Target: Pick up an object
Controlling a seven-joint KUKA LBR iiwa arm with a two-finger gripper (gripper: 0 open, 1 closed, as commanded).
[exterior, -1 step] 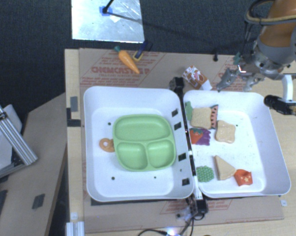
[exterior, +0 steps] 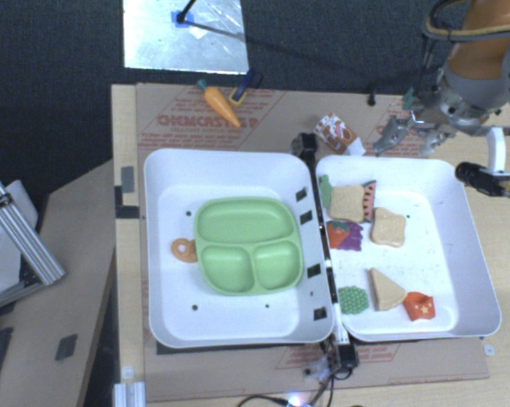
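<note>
In the left bin (exterior: 166,312) a green tray (exterior: 245,246) with three wells lay near the middle, and a small orange ring (exterior: 184,250) sat just beside its left edge, touching or nearly so. Behind that bin, out on the counter (exterior: 263,113), a toy carrot (exterior: 221,106) lay tilted on the printed cardboard, well apart from everything in the bins.

Between the bins' far corners, on the counter, stood a small red-and-white packet (exterior: 336,132). The right bin (exterior: 458,227) held the likely targets: a bread slice (exterior: 348,202) near the far left corner with a watermelon wedge (exterior: 369,200) against its right side, a purple-and-red piece (exterior: 345,234) just in front of them, a second toast (exterior: 388,227) near the centre, then a green lump (exterior: 353,298), a tan wedge (exterior: 385,290) and a red piece (exterior: 419,306) along the near side.

The claw (exterior: 412,134) hung above the counter just behind the right bin's far rim, with nothing between its fingers; how wide they stood could not be told, since they were small and blurred against the wrist.

As a judgement, the step in hand was the approach: no object had been chosen by contact yet, and all pieces lay untouched. The next move called for carrying the claw forward over the rim and down onto a piece standing apart from its neighbours. The central toast looked the easiest; the bread and watermelon, pressed together, risked a double or slipped grasp.
</note>
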